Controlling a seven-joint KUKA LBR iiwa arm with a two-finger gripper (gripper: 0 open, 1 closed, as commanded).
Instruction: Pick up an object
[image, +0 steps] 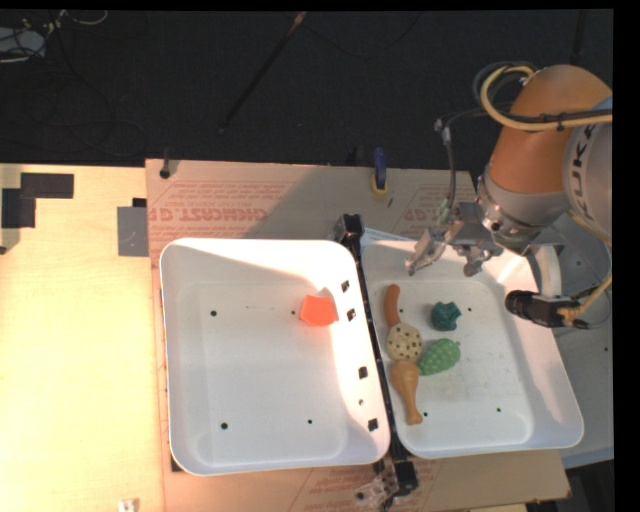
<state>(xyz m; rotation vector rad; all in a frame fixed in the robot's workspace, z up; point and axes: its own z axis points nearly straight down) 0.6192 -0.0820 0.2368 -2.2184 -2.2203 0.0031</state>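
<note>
Your tool (448, 252) hangs over the far edge of the right bin (540, 400), its two fingers spread apart with nothing between them. Below it in that bin you see a dark teal lump (445, 316), a green bumpy piece (439, 356), a round speckled cream piece (404, 342), a slim brown-orange piece (392, 303) near the bin's left wall, and a tan drumstick shape (407, 388) closest to you. The speckled piece touches the green one. In the left bin (200, 400) an orange block (319, 310) sits alone near the right wall. Both bins rest on the table (70, 350).
</note>
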